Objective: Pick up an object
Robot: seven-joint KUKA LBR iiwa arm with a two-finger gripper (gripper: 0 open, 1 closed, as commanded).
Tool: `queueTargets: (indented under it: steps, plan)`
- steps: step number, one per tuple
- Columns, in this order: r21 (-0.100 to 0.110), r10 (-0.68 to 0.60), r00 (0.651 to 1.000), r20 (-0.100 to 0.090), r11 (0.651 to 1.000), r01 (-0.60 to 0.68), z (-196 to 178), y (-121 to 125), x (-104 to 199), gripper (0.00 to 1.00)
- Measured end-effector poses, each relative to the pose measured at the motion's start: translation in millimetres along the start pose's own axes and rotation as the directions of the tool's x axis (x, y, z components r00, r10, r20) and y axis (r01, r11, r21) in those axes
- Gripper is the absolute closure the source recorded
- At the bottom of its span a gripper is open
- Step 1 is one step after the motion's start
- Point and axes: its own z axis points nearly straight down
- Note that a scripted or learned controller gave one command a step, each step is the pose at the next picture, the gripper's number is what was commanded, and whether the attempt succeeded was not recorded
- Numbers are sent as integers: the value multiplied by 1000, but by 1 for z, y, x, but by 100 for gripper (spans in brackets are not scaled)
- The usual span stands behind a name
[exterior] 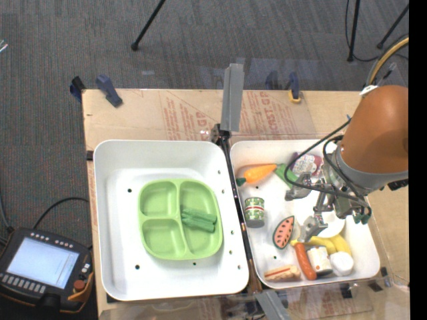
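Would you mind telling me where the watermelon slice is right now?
The watermelon slice lies in the right bin, near its middle, just right of the small can and left of the gripper.

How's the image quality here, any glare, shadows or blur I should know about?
Camera view: even, soft lighting; the white left bin is bright but keeps detail; the green divided plate looks sharp; the gripper and small toys beneath it are cluttered and slightly soft.
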Motion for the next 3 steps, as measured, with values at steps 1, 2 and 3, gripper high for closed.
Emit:
queueTargets:
  steps: [1,2,3]
  plan:
    - [0,43,999,4,999,-43,120,-15,17,0]
    - [0,235,972,1,972,-235,131,6,-30,0]
    - [0,502,865,3,865,-502,130,2,-86,0]
